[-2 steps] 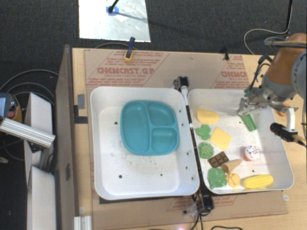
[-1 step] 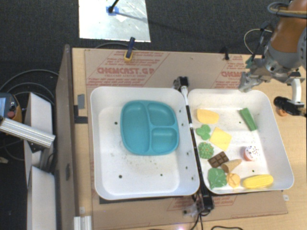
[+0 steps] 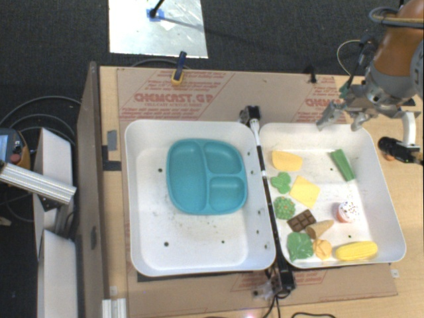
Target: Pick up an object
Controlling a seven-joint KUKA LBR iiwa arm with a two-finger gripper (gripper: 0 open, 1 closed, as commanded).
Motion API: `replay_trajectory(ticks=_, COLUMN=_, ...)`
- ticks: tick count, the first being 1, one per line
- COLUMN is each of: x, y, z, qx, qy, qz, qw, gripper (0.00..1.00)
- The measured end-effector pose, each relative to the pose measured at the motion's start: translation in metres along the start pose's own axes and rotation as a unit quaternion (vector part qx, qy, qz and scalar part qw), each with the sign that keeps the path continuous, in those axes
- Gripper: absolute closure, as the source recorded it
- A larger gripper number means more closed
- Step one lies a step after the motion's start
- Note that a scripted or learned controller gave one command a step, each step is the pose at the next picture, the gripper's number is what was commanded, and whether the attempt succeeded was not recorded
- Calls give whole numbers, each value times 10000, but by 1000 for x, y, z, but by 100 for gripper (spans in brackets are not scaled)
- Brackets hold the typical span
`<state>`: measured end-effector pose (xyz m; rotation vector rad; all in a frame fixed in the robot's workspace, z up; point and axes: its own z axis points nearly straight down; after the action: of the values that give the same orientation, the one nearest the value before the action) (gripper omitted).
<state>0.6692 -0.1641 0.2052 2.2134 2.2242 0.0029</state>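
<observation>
My gripper (image 3: 344,118) hangs over the far rim of the right bin (image 3: 384,197), its two fingers spread apart with nothing between them. Below it in that bin lie a green stick (image 3: 342,164), a yellow cheese wedge (image 3: 286,160), a yellow square (image 3: 305,191), green broccoli pieces (image 3: 281,182), a chocolate bar (image 3: 303,220), a pink cupcake (image 3: 347,211), an ice cream cone (image 3: 319,228), a green leaf (image 3: 299,245) and a corn cob (image 3: 356,250). The green stick is the nearest item to the gripper.
The left bin (image 3: 146,197) holds a teal divided plate (image 3: 206,176). A black divider clamp (image 3: 252,115) sits between the bins at the far side. Cardboard (image 3: 199,91) underlies both bins. The arm's grey and orange wrist (image 3: 397,52) rises at the upper right.
</observation>
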Motion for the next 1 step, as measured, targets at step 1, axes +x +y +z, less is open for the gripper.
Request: replay_trajectory(ticks=1, x=-45, y=-23, z=83, qx=45, qy=4, qz=38, qw=10000, gripper=0)
